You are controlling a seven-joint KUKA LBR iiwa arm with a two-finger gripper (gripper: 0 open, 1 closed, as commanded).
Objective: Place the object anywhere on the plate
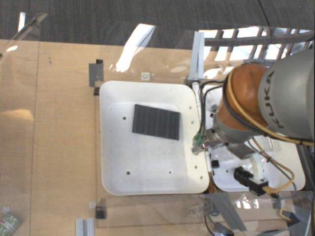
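Plate, dark grey, ribbed and rectangular (156, 122), lies flat on the floor of the shallow white left bin (113, 151), in the bin's upper middle, apart from all four walls. Its long axis runs across the view from left to right, the right end dipping slightly toward the bottom of the picture. The short edges point roughly up and down the view. Nothing rests on the plate.

The gripper (199, 144) sits at the right wall of the left bin, over the rim where the two bins meet, well to the right of the plate and a little lower in the view. Whether it is clenched or released cannot be told: the wrist above covers most of it, and what shows is small and blurred. A greenish speck (197, 140) shows at the gripper, too small to tell what it is or whether it is gripped.

The grey arm with its orange band (246, 90) reaches in from the right and hides most of the white right bin (227, 180). Only that bin's lower part and a strip near its top show. The arm itself is cut off by the right edge of the view. Both bins stand on a pale wooden bench (49, 132).
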